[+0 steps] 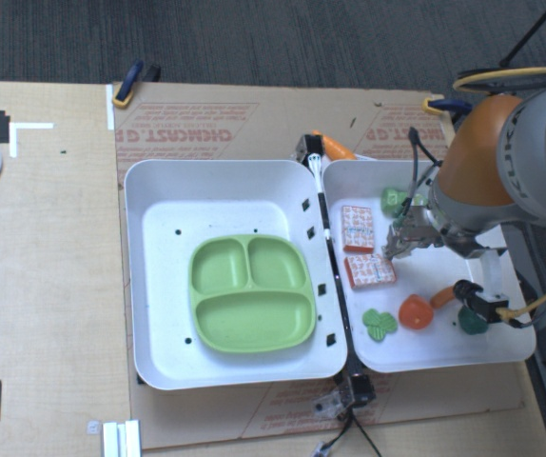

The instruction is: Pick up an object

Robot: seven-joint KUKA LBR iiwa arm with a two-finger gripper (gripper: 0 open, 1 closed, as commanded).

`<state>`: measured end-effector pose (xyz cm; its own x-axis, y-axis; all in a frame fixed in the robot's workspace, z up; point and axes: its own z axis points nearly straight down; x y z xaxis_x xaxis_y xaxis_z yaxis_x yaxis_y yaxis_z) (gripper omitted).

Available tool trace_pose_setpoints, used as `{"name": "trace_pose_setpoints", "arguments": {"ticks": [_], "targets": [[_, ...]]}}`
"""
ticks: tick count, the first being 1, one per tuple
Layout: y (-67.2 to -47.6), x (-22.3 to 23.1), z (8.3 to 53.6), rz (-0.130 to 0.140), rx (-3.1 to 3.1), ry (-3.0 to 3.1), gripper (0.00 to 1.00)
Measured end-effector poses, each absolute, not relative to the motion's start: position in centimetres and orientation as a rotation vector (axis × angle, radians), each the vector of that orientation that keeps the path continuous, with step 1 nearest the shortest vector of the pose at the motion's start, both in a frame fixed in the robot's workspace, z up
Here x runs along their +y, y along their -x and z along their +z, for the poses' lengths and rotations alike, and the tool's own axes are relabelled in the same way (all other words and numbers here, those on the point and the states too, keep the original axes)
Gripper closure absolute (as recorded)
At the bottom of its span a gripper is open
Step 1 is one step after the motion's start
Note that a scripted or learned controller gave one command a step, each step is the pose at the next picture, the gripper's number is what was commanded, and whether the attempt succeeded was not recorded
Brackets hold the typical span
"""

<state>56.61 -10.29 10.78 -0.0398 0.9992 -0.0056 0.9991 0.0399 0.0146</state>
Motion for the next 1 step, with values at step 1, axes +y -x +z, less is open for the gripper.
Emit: {"name": "trace_pose_setpoints", "arguments": {"ticks": [1], "targets": [[-56.61,-10.29,10.78,0.01,2.255,-2.167,0.0]]}}
